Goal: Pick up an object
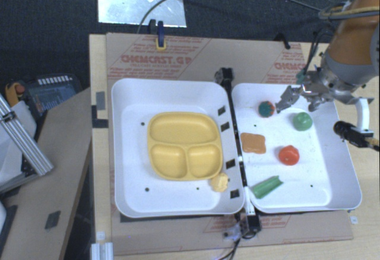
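Observation:
In the right bin lie a small teal and red ball, a green ball, a red tomato, an orange slice of toast and a long green vegetable. My gripper hangs over the bin's far side, open, its two fingers spread. One finger points toward the teal and red ball, and the green ball lies just in front of the gap. Nothing is between the fingers.
The left bin holds a yellow compartment plate with a small yellow piece at its near right corner. A black divider with clips runs between the bins. A cable arcs over the back of the bench.

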